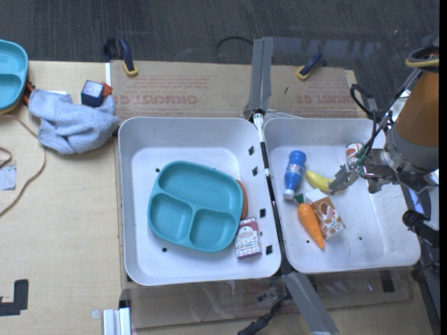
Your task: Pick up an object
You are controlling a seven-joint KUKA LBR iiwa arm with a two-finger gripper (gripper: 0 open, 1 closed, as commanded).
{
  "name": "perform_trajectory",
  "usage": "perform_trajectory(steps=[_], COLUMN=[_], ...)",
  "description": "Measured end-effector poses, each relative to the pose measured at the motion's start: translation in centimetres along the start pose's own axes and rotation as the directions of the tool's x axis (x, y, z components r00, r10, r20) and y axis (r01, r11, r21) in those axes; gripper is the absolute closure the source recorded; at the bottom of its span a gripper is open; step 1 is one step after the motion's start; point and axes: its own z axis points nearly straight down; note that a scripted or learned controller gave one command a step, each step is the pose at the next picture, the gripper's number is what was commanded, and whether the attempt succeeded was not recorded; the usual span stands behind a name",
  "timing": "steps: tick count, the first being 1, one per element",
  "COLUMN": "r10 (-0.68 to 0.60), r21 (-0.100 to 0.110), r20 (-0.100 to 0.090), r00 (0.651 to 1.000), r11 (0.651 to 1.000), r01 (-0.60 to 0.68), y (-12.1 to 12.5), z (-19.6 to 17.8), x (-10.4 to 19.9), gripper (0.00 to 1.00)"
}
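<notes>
Looking down over the bench, I found the likely targets gathered in the right white bin [391, 257]. A blue plastic bottle with a white cap end [294, 173] lay slanted near that bin's left wall, and a small yellow banana-shaped toy [318, 181] sat just beside it. Below them an orange toy carrot [311, 224] lay on a diagonal, touching a small printed carton in brown and white [328, 217] on its right side. A small red-and-white round item [354, 149] sat near the bin's back, partly behind the arm's cabling, and I could not make out what it was.

The two-finger gripper [343, 179] hung low over the right bin, just to the right of the banana toy, with its dark fingers pointing left. At that size and angle I could not tell whether the jaws were spread or closed, and I saw nothing clearly between them. The grey arm with its orange band [424, 110] ran off the right edge, so most of it was cut from view.

In the left white bin [133, 187] a teal plastic tray with three compartments [195, 205] lay tilted, hiding most of something orange-brown at its right rim. A small red-and-white carton [248, 239] touched the tray's lower right corner. On the cardboard beyond, a crumpled grey cloth [70, 123] lay by a small dark blue cube [91, 92].
</notes>
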Motion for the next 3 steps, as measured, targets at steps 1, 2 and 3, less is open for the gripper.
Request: perform_trajectory(steps=[1,2,3], r10=[-0.048,0.075,0.080], r21=[0.001,0.002,0.002], r20=[0.000,0.000,0.000], r00=[0.999,0.997,0.997], r11=[0.999,0.997,0.997], r01=[0.048,-0.075,-0.080], y=[3.8,1.8,1.8], z=[7.7,12.8,11.9], x=[-0.7,2.0,1.8], gripper=[0.00,0.00,1.00])
